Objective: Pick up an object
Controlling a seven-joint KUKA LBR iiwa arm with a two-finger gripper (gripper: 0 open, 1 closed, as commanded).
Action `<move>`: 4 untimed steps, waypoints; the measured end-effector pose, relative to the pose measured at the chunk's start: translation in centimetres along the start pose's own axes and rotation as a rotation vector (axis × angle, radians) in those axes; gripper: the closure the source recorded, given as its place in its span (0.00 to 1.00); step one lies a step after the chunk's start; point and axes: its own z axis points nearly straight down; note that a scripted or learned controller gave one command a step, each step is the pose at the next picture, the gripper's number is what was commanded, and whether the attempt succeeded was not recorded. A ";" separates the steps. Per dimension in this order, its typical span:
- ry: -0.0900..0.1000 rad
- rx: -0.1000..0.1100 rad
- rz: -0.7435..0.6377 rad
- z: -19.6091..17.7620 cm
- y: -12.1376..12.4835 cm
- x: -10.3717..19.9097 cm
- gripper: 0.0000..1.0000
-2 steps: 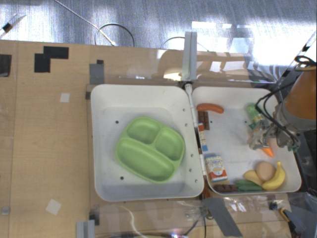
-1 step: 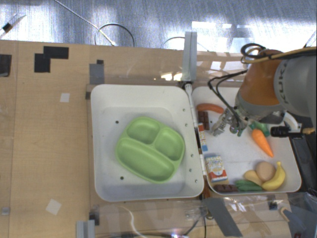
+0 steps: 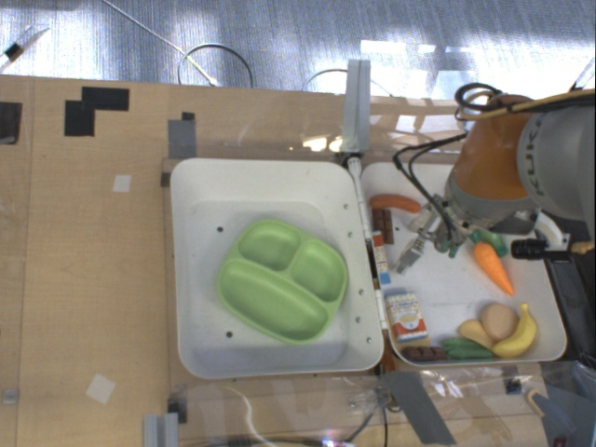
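My gripper [image 3: 411, 252] hangs over the left part of the right bin [image 3: 549, 347], pointing down and to the left. It is open and nothing shows between its fingers. Just behind it lie a red sausage [image 3: 396, 203] and a brown chocolate bar [image 3: 382, 224]. An orange carrot [image 3: 492, 264] lies to its right, close under the wrist. In front of it stands a small printed carton [image 3: 406, 316]. At the bin's front right are a banana [image 3: 521, 334], a tan egg-shaped piece [image 3: 498, 320], a yellow piece [image 3: 472, 331] and a green pod [image 3: 466, 347].
The left bin [image 3: 200, 343] holds a green divided plate [image 3: 283, 279]. A dark brown bar [image 3: 423, 353] lies at the right bin's front edge. A grey post [image 3: 357, 105] stands behind the wall between the bins. Black cables [image 3: 424, 147] loop off the arm.
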 end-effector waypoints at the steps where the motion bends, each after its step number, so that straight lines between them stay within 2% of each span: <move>1: 0.020 0.008 0.018 0.1 0.9 -4.4 0.00; 2: 0.019 0.013 -0.035 0.2 -6.3 -8.8 0.00; 3: 0.003 0.001 -0.010 0.2 -1.3 -4.8 0.00; 4: 0.003 0.001 0.084 0.2 3.5 -4.0 0.00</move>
